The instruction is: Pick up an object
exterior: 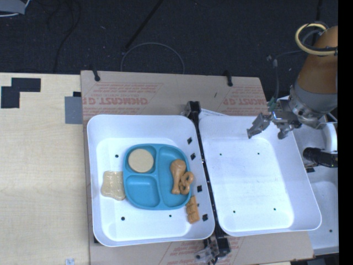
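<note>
In the left bin [105, 131] lies a blue divided plate [151, 189]. On it rest a round tan cookie-like disc [140, 160] and a brown pretzel-shaped piece [181, 176]. A pale cracker-like piece [113, 185] lies just left of the plate, and a small tan stick [192, 210] lies at its lower right corner. My gripper [270, 126] hangs over the far right corner of the right bin [259, 214], open, with nothing between its fingers.
Both bins sit on a cardboard sheet [165, 93] on the wooden bench. A black divider [201, 170] runs between the bins. Cables lie on the dark floor behind. The arm's body [317, 70] stands at the right.
</note>
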You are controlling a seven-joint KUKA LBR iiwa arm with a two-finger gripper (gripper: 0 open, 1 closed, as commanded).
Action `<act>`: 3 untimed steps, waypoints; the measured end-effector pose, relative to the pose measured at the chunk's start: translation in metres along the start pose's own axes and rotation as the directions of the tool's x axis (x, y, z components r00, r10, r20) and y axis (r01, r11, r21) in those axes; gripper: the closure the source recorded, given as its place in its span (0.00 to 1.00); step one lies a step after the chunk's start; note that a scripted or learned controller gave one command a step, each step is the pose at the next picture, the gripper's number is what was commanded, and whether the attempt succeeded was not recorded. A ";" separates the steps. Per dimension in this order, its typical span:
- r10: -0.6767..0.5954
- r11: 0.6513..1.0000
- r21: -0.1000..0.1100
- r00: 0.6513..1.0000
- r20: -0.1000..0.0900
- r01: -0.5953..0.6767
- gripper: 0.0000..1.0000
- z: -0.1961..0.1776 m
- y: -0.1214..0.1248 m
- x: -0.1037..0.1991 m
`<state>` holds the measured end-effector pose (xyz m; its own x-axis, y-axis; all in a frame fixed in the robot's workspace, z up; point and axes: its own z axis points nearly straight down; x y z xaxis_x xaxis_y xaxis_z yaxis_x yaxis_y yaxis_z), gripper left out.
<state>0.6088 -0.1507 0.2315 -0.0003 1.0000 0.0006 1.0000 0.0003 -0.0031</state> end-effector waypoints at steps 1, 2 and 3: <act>-0.002 1.000 0.003 1.000 0.000 0.002 0.00 0.044 0.003 0.005; -0.001 1.000 0.003 1.000 -0.001 0.001 0.00 0.087 0.002 0.008; 0.001 1.000 0.005 1.000 -0.001 -0.001 0.00 0.141 0.001 0.010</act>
<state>0.6093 -0.1408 0.0902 0.0003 1.0000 0.0016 1.0000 -0.0003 -0.0078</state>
